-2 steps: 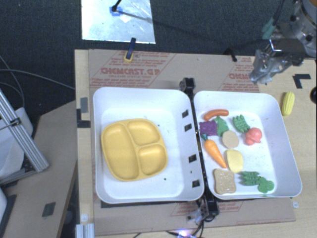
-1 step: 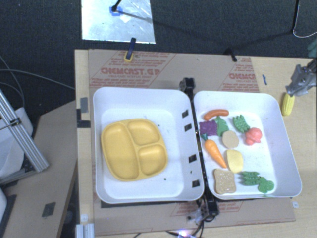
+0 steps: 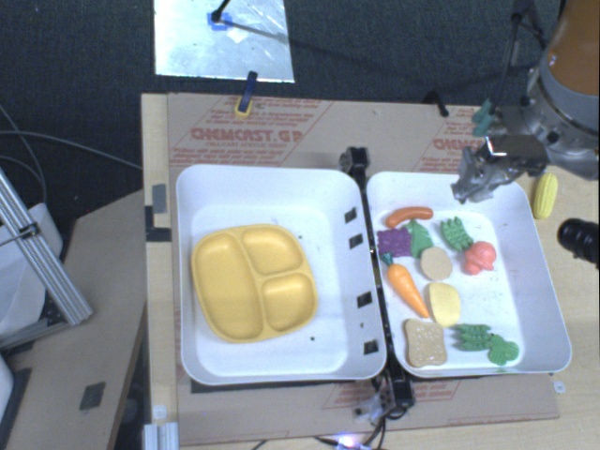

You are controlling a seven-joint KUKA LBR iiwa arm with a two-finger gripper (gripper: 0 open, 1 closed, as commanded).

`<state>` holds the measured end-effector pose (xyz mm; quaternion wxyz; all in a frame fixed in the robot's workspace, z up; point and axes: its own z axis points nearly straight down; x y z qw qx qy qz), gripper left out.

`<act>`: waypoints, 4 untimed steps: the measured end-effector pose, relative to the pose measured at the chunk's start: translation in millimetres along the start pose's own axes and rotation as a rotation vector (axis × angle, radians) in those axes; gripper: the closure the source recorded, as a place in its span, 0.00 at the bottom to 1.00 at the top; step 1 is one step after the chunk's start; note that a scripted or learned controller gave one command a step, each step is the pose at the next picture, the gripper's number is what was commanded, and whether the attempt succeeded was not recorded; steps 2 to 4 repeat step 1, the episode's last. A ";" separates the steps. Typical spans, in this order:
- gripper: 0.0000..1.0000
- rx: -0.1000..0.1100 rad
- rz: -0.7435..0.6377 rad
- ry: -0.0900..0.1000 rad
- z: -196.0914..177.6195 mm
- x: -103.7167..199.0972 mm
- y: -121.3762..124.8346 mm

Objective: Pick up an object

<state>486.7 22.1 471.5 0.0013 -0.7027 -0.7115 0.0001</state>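
A pale yellow divided tray sits in the white left bin; right of the tray, the white right bin holds an orange carrot, red sausage, purple piece, tan bread slice, green vegetables and what may be a red strawberry.

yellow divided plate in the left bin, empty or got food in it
Empty. The yellow divided plate shows bare yellow compartments; the toy foods, such as the carrot and bread slice, lie in the right bin.

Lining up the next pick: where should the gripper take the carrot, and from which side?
Grip the carrot across its thick orange middle, coming straight down. It lies flat and slanted, greens toward the divider; close the fingers across its width, where bare bin floor flanks it.
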 end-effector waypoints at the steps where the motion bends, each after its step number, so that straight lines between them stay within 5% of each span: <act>1: 1.00 -0.003 0.002 0.000 17.0 63.9 0.6; 4: 1.00 -0.003 0.002 0.000 17.0 63.9 0.6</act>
